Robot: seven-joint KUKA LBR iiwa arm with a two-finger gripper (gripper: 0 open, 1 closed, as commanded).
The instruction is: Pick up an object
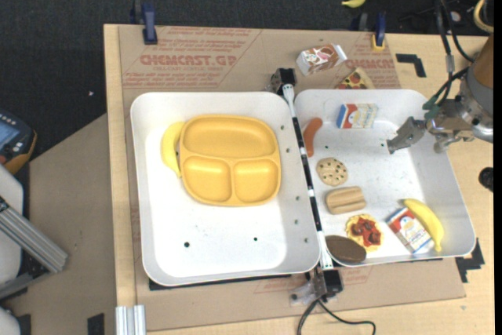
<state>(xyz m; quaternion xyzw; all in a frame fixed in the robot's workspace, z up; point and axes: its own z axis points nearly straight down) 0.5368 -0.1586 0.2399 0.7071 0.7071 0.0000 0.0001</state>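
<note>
Two white bins sit side by side on the worktop (196, 59). The left bin (157, 192) has a yellow divided tray (230, 158) in it with a banana (169, 147) tucked against its left edge. The right bin (451, 192) is the busy one: a red sausage (311, 135) by the divider, a small carton (356, 116) near the top, a cookie (332, 170), a bread roll (345, 199), a pizza slice (363, 230), a brown oval piece (345, 249) at the bottom rim, and a second banana (426, 222) lying across a red-and-white box (409, 231).

The gripper (402, 139) hangs over the upper right of that bin, nothing between its fingers that I can see, and whether they're spread or closed I honestly can't tell. Bare bin floor is right under it; the carton is the nearest item, just to its left.

Outside the bins, another little box (321, 59) sits on the worktop.
</note>
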